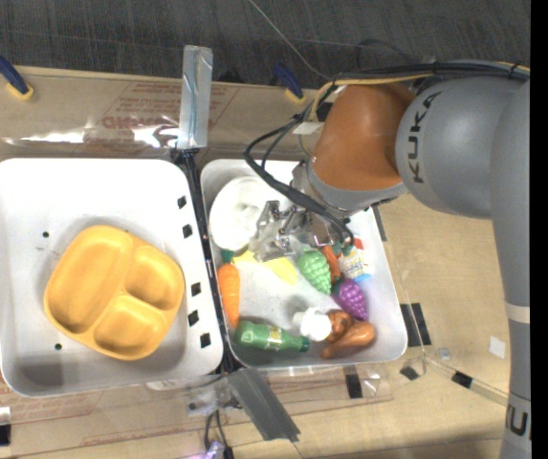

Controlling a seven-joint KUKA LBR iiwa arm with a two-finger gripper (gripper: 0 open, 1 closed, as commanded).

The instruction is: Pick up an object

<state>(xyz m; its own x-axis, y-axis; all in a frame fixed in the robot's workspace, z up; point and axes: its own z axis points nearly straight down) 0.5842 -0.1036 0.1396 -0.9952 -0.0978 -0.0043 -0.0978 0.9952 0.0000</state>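
Camera view: arm [427,132] hides right bin's [388,347] far corner.

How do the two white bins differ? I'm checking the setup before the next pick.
The left bin holds one thing, a yellow divided tray; the right bin is crowded with small toy foods, among them a carrot and purple grapes. The arm's tool reaches into the right bin, not the left. Both are shallow and white.

You have a divided plate [113,291] lying in the left bin [6,256]. In the right bin [388,323], toy foods crowd together, a carrot [229,293] against its left wall.
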